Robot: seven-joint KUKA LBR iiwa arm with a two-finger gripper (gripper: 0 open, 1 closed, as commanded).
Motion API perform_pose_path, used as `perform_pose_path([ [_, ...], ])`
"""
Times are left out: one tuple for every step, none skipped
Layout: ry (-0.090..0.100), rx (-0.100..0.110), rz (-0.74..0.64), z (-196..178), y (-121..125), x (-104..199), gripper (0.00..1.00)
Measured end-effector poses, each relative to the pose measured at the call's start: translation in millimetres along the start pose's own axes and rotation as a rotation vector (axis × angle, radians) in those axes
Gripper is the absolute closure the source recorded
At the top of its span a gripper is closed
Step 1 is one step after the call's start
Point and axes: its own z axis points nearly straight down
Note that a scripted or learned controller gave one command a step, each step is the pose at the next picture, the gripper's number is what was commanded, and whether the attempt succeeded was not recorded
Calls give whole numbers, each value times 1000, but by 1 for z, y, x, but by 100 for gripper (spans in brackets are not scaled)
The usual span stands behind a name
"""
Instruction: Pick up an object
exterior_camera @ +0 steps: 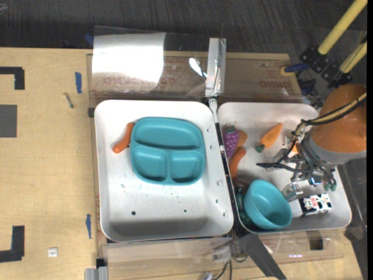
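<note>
A pale wooden bench top [41, 174] fills most of the view, marked on its left side with black tape corners and a few short strips of blue tape; beyond its far edge lies dark grey carpeted floor [175, 4]. Behind the bins a sheet of clear plastic [128, 63] lies over brown cardboard.

Two shallow white bins sit side by side. The left white bin [163, 214] holds a teal plastic tray with three compartments [168, 149], lying flat near the bin's far half, and a small orange carrot-shaped toy [123, 139] touching the tray's left edge.

The right white bin [256, 112] is more crowded. The grey arm with its orange band [344, 124] reaches in from the right, above the bin's right half. Its two-finger gripper [294, 167] hangs over the middle of the bin — whether the fingers are spread or closed cannot be told from this angle, and no object is seen between them.

Near the front of that bin rests a teal round bowl [268, 204], tipped on its side. An orange cone-shaped toy [271, 136] lies near the far wall, a purple grape-like toy [232, 137] by the left wall, and an orange elongated piece [235, 161] just in front of it. A small white block with black and red markings [315, 203] sits in the front right corner — just below the gripper.
</note>
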Motion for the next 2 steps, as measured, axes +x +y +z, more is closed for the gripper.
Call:
perform_pose_path([
  [-2, -5, -7, -16, 40, -76, 0],
  [-6, -3, 120, 0, 35, -30, 0],
])
